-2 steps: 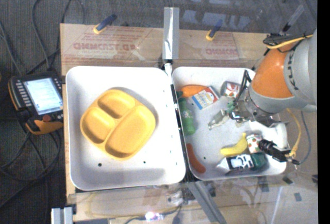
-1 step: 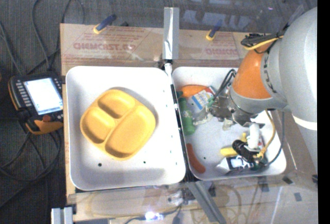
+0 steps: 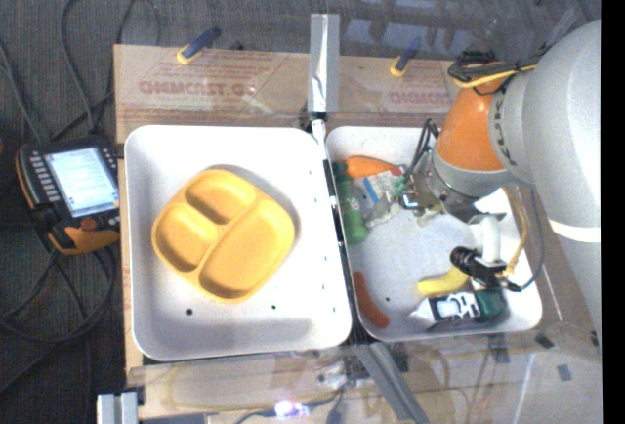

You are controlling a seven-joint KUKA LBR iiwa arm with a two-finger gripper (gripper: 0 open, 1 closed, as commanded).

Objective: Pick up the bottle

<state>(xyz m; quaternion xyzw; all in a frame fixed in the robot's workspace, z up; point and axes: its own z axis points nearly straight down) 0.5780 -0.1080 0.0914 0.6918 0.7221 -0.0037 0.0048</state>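
Camera view: arm [image 3: 469,134] reaches toward the bottle [image 3: 349,207] at the right bin's [image 3: 532,315] left edge; grip state unclear; next, descend.

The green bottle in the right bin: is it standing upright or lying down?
Lying down: the green bottle rests lengthwise along the right bin's left wall.

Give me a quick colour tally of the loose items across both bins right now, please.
Yellow: 2, the divided tray in the left bin and a banana-like piece
Green: 1, the bottle
Orange: 2, a carrot-like piece and a sausage-like piece
White and dark green: 1, a small pack
Total: 6
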